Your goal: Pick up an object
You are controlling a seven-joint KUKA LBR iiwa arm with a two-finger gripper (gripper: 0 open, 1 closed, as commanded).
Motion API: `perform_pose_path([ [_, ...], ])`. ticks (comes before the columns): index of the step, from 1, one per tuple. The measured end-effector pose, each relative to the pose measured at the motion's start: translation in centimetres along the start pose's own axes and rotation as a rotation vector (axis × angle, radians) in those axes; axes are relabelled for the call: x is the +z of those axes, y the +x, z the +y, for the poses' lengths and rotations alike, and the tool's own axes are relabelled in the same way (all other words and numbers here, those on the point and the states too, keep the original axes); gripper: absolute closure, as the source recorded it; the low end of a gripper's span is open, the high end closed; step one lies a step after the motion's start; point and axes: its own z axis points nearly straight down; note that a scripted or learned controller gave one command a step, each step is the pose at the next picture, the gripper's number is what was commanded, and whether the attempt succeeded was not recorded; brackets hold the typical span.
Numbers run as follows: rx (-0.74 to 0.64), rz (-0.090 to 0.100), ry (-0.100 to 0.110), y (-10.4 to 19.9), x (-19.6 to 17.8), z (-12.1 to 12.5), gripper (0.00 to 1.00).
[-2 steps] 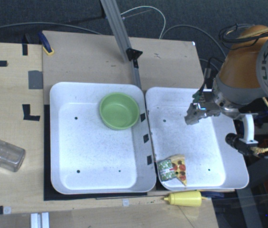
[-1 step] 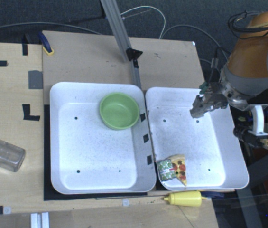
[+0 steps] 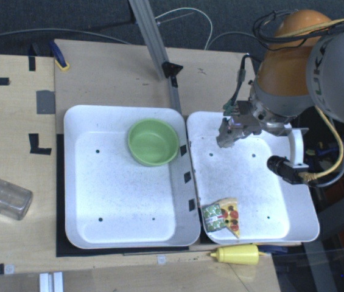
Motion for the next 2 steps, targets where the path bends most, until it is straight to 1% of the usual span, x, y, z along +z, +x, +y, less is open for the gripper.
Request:
perform_pose_path([
  [1,0.001,-0.001,0.001,4.4,2.1,2.6,1.0],
  [2,0.0,0.0,-0.001,9.6,2.0,4.4,1.0],
])
